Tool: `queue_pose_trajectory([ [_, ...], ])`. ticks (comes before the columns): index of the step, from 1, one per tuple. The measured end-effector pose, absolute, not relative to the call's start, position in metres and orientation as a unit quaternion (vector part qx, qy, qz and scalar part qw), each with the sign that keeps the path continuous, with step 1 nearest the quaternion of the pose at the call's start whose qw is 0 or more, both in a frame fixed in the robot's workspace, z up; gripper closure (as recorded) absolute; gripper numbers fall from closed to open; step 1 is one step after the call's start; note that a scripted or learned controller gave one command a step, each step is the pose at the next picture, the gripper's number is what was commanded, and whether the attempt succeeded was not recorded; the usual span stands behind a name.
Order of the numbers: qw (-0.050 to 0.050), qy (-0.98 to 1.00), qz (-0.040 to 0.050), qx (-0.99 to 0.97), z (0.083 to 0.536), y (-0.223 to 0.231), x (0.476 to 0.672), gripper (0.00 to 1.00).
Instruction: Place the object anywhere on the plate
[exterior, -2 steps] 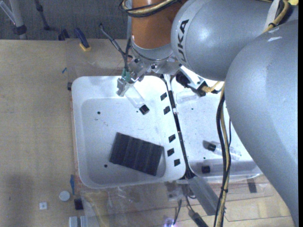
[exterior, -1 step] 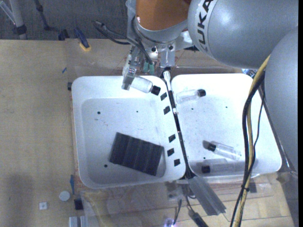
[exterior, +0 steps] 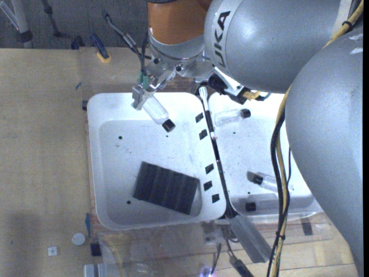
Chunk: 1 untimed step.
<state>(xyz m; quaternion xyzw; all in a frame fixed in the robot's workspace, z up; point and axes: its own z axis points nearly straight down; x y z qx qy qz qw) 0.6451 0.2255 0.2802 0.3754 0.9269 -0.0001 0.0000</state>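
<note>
A dark ribbed rectangular plate (exterior: 166,187) lies tilted on the floor of the left bin (exterior: 106,154), toward its near side. My gripper (exterior: 140,97) hangs over the far rim of that bin, shut on one end of a clear vial (exterior: 153,109) with a black cap (exterior: 168,124). The vial slants down and to the right from the fingers, its cap end free above the bin floor. It is well beyond the plate, toward the back.
The right bin (exterior: 300,198) holds three more clear vials with black caps: one (exterior: 229,117) at the back left, one (exterior: 263,180) mid-right, one (exterior: 262,205) at the front. A divider rim with black marks (exterior: 210,154) separates the bins. The arm's bulk covers the upper right.
</note>
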Motion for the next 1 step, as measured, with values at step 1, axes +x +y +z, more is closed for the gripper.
queue_pose_trajectory([
  [1, 0.002, 0.822, 0.0012, 0.569, 0.3507, 0.2166, 0.6498, 1.00],
])
